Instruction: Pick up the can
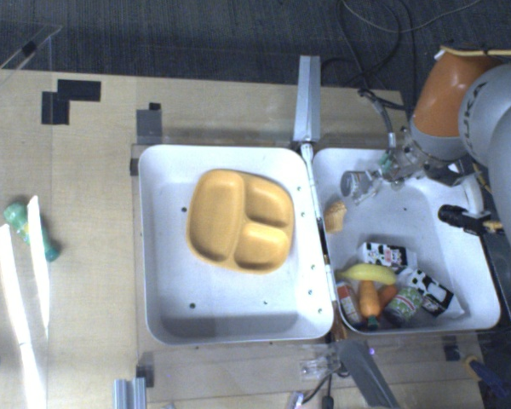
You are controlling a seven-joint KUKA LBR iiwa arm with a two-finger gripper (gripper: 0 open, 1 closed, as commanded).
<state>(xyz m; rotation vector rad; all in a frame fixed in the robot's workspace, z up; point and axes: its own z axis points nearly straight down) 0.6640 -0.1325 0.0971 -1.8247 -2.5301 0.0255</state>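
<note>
Right bin (477,301) — banana (368,273), cartons, can (355,181), left bin (162,254) — yellow tray (241,220)

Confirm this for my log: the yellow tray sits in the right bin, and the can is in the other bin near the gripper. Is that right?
Not quite. The camera view shows the yellow tray in the left bin, not the right one. The can lies in the other bin, at its upper end near the gripper, as you said.

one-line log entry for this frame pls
task: pick up can | hand: at can, right bin far end | grasp: unconfirmed | yellow tray: left bin
</note>
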